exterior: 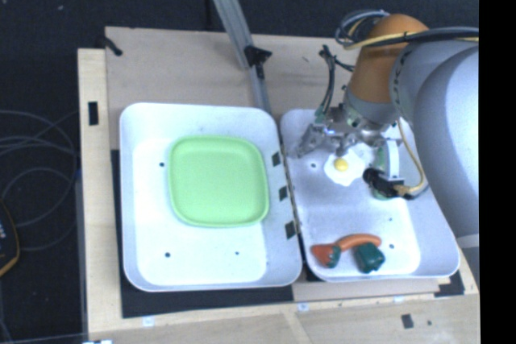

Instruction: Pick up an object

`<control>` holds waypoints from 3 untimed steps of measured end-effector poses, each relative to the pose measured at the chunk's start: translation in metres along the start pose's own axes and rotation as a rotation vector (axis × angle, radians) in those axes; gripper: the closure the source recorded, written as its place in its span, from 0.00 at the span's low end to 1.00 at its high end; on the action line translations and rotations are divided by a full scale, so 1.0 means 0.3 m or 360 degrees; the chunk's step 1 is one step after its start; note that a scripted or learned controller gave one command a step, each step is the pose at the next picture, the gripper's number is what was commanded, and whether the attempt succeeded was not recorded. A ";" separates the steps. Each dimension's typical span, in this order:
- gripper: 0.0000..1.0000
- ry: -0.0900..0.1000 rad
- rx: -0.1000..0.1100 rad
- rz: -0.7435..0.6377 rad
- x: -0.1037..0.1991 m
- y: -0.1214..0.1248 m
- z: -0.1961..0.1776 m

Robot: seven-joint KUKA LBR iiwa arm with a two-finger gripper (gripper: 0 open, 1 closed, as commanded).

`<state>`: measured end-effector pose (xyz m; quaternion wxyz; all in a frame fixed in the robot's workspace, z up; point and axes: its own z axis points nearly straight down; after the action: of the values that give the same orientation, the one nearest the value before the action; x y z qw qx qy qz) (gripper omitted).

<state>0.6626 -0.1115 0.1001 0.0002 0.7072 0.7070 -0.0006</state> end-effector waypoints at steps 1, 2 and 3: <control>1.00 0.0001 -0.0005 0.0001 -0.001 0.002 -0.039; 1.00 0.0002 -0.0009 0.0000 0.002 0.010 -0.251; 1.00 0.0002 -0.0008 0.0000 0.007 0.019 -0.395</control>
<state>0.6685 -0.1092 0.2188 0.0017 0.7071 0.7071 0.0016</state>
